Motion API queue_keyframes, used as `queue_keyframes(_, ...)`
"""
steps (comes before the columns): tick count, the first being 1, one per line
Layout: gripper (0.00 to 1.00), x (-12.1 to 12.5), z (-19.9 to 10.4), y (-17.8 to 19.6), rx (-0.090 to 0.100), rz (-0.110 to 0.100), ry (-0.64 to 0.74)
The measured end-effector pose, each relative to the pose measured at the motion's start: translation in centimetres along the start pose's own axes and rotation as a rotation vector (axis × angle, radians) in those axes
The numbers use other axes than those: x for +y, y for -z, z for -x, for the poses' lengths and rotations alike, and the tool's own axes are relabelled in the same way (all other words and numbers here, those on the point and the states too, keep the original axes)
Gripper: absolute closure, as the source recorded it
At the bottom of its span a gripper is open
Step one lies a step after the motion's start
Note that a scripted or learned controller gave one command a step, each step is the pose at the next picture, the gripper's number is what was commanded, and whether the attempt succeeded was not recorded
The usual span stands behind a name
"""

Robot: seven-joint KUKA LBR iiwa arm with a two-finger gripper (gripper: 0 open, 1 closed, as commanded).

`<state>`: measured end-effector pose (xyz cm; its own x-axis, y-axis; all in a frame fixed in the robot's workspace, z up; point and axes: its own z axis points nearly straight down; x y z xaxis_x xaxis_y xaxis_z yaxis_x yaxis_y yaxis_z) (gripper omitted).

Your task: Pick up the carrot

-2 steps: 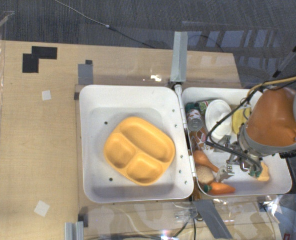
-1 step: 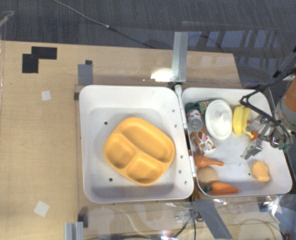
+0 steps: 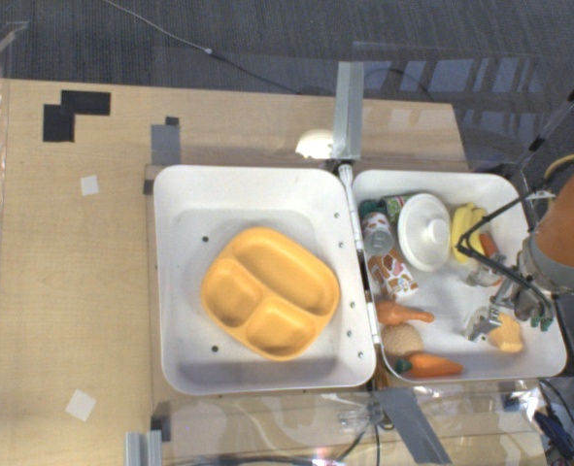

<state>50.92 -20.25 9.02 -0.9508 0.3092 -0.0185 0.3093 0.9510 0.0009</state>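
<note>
Wooden bench (image 3: pixel 63 289); carrot (image 3: pixel 434 365) lies in right bin (image 3: pixel 549 362), labels unreadable.

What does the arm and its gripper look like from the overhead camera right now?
The arm enters at the right edge as a rounded orange band above a grey wrist section. Black cables run along it toward the bin. The gripper is small, metallic grey with dark parts; finer detail is too blurred to tell.

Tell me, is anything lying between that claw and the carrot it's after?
Nothing visible does. The claw hovers over the right bin, beside a yellow chunk. The carrot lies toward the near-left of it, along the bin's front edge, with bare bin floor between them. A beige ball touches the carrot's far side.
</note>
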Motion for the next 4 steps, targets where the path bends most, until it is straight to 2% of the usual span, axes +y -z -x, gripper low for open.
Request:
queue_keyframes(1, 1.00, 0.2, 0.3, 1.2, -0.006, 0.001, 0.006)
queue_keyframes(2, 1.00, -0.3, -0.3, 0.0, 0.003, 0.001, -0.145)
queue_keyframes(3, 1.00, 4.9, -3.3, 0.1, -0.003, 0.001, -0.354)
queue_keyframes(4, 0.00, 4.9, -3.3, 0.1, -0.003, 0.001, -0.354)
